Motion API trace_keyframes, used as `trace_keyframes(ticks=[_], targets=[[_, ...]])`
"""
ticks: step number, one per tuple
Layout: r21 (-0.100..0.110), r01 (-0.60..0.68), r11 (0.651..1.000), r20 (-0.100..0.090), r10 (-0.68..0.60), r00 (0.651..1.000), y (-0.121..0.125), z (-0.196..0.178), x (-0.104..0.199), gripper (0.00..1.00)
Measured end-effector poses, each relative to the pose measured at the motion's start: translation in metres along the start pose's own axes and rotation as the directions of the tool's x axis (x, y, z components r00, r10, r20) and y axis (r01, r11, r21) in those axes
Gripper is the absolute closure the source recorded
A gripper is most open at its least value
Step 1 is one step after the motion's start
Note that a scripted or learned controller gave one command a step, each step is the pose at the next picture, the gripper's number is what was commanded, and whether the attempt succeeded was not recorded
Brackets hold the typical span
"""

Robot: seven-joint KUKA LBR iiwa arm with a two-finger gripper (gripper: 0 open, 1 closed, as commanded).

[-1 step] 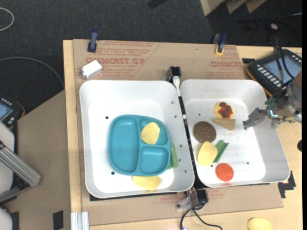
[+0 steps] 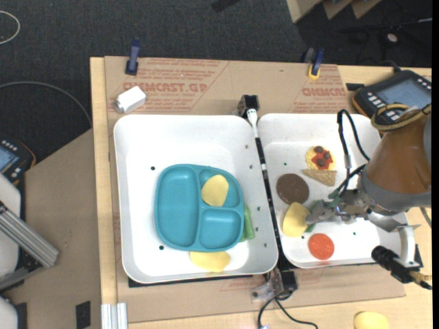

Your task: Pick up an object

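A robotics lab: a clamped cardboard worktop (image 2: 206, 81), trailing cables (image 2: 346, 142), a teach pendant (image 2: 394, 96), dark carpet (image 2: 68, 19).

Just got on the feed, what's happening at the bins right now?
The arm reaches in from the right over the right bin, with its gripper low beside a yellow piece near that bin's front left. A brown disc, a red disc and a pizza slice toy lie around it. Whether anything is gripped can't be told from here. In the left bin sits a teal divided tray with a yellow piece in one compartment and another yellow piece in front of the tray.
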State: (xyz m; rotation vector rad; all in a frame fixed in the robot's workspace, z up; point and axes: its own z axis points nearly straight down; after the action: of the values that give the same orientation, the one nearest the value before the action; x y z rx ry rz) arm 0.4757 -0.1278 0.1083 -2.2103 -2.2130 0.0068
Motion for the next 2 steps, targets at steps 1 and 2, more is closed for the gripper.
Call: trace_keyframes(ticks=[1,2], targets=[[-0.012,0.0,1.0,-0.006,0.0,1.0,0.007,0.023,-0.095,0.0],[-0.025,0.018,1.0,0.002,-0.018,1.0,0.026,-0.082,0.079,0.0]])
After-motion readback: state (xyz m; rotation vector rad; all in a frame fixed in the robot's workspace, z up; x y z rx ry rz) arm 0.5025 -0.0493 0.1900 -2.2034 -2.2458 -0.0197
